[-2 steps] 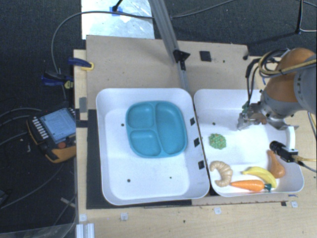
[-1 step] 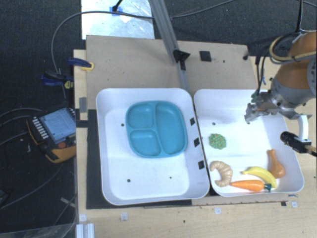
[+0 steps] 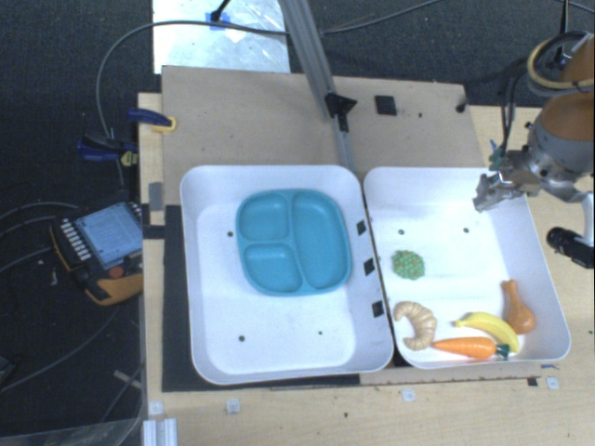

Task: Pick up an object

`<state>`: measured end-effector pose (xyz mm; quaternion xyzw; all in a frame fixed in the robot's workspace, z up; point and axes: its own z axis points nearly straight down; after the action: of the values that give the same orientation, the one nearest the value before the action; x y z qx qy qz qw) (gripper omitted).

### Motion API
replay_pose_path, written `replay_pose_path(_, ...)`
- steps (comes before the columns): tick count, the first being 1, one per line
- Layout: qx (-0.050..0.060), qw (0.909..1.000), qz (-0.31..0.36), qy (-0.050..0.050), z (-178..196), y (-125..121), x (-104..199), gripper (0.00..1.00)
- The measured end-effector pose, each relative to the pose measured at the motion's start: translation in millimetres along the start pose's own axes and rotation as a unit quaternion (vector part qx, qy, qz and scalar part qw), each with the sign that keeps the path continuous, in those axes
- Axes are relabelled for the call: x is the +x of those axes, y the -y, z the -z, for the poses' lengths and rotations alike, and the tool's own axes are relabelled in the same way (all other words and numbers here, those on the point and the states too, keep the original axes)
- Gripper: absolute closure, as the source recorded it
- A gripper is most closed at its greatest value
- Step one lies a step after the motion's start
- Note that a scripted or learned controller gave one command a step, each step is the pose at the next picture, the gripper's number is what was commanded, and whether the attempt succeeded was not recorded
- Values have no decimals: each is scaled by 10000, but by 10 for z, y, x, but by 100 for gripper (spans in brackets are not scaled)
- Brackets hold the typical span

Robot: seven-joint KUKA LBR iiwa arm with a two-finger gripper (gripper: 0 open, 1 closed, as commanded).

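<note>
The right bin holds several toy foods. A green broccoli piece lies near its middle left. Along the near edge lie a tan croissant, an orange carrot and a yellow banana. A brown drumstick rests at the near right. My gripper hangs over the far right corner of this bin, well away from all the foods, with nothing seen in it.
The left bin carries a blue three-part plate. A grey pole slants in from the back. Cables, clamps and a small device lie off the bench at the left.
</note>
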<state>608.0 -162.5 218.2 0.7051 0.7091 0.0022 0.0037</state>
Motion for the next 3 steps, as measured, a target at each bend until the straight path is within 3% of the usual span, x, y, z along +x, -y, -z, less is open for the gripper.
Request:
replay_pose_path(1,20,10000,27,-20,124,-104,551,100)
replay_pose_path(3,33,10000,22,-21,-5,-282,1507,100)
